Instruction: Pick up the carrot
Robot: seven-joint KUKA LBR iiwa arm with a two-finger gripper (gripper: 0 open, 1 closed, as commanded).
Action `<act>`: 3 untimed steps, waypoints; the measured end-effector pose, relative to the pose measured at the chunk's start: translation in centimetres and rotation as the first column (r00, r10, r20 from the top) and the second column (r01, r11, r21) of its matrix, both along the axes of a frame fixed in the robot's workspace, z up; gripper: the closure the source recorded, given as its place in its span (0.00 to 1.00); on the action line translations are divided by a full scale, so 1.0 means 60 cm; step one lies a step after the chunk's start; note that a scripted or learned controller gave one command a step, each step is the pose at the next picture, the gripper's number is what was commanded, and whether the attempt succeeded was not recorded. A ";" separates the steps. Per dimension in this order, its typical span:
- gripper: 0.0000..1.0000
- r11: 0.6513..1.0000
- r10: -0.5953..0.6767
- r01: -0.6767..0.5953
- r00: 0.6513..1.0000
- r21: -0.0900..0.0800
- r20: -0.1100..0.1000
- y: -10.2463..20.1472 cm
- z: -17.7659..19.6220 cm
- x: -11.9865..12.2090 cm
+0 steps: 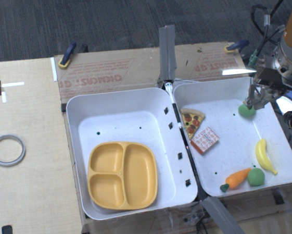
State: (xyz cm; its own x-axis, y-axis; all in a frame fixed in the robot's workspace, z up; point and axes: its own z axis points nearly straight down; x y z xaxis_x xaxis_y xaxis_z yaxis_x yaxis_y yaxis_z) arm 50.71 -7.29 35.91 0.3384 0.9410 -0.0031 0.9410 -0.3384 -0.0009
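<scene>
- The arm (291,45) enters from the right edge of the camera view, near the upper right corner, and only its end section is in frame.
- Dark cables run along the wrist housing above the tool.
- The wrist points downward and leans toward the left.
- The tool (254,101) hangs low at the arm's tip, its thin dark fingers aimed down.
- Whether the fingers stand apart or together cannot be made out.

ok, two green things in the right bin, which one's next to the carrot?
The green ball at the bin's near edge, touching the carrot's orange end. The other green piece lies farther back, under the gripper.
</scene>
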 end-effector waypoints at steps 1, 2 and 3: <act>0.00 0.992 -0.123 0.123 0.992 0.001 -0.003 0.035 -0.282 -0.050; 0.00 0.812 0.584 -0.584 0.812 0.004 -0.001 0.138 -0.281 -0.048; 0.00 0.691 0.723 -0.723 0.691 0.001 0.002 0.165 -0.209 -0.047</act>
